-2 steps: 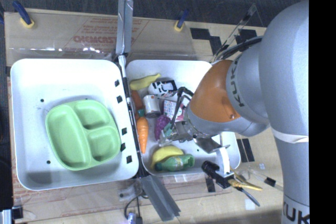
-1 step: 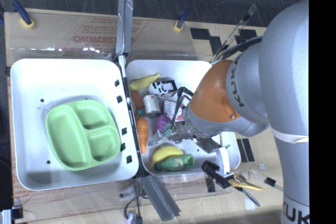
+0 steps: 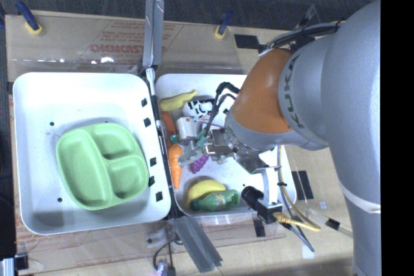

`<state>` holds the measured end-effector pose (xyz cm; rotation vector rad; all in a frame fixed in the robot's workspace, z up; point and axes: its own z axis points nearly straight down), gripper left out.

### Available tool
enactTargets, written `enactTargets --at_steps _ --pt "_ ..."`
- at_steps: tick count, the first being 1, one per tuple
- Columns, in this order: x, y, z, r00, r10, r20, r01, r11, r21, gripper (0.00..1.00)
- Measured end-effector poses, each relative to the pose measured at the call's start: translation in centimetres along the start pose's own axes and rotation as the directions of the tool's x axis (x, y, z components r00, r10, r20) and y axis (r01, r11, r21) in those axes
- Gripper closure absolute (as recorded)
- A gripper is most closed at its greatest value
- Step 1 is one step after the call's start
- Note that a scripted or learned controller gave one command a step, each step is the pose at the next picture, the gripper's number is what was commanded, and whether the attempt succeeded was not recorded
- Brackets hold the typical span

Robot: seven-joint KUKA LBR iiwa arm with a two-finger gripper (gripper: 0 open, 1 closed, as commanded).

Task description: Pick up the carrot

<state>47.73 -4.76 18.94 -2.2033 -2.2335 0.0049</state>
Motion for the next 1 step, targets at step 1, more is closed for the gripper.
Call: enactTargets --at_steps 1 --pt "-4.54 -0.22 7.79 0.987 0.158 -0.001 -0.158 0.987 0.004 0.00"
